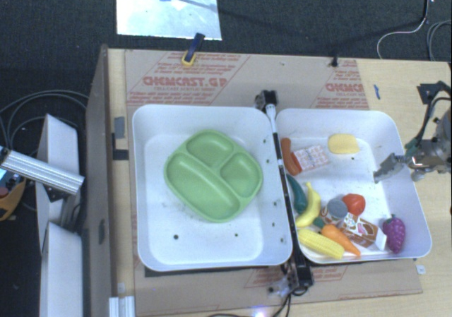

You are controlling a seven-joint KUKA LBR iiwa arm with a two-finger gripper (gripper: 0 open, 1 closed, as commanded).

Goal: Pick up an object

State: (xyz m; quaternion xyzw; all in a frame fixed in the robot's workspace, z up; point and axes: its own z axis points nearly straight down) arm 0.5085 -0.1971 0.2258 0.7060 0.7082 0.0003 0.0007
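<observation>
A gripper (393, 166) hovers over the right bin's (367, 125) right edge; whether it is open or closed cannot be told. Toy food sits in that bin: a yellow lemon (343, 143) left of the gripper, purple grapes (394, 232) below it.

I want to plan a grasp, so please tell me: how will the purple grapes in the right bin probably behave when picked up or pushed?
The purple grapes look like a small moulded toy, so probably stiff and light. Their bumpy, rounded surface may slip between fingers. Lying near the right bin wall, they could slide against it if pushed.
</observation>
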